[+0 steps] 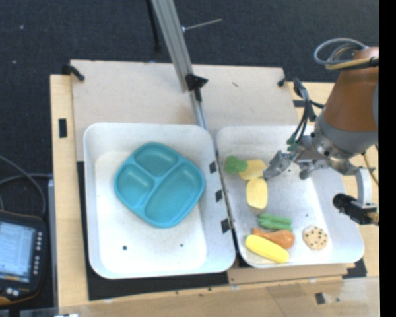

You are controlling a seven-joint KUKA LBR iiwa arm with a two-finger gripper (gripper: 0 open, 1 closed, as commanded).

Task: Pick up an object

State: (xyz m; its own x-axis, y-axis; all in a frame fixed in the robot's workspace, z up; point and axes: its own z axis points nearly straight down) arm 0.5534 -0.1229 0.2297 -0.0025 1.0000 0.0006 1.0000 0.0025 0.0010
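Toy food at near edge of right bin; tool poised above its far side

Camera view: nearest lies a yellow banana-like piece (pixel 266 248), touching an orange carrot-like piece (pixel 278 237) with a green piece (pixel 274 221) just behind; a speckled cookie (pixel 315 238) sits apart to the right. Further back, a pale yellow oval piece (pixel 257 193), a yellow piece (pixel 253 170) and a green piece (pixel 235 165) cluster by the right bin (pixel 330 197) inner wall. All look like light, stiff, smooth plastic, likely slippery; the oval piece stands free, best pinched across its narrow width. Arm (pixel 353 104) enters from right, wrist bent down; tool (pixel 290 165) just beside the oval, fingers spread apart, nothing between them. Left bin (pixel 105 243) carries a blue divided plate (pixel 160 184)
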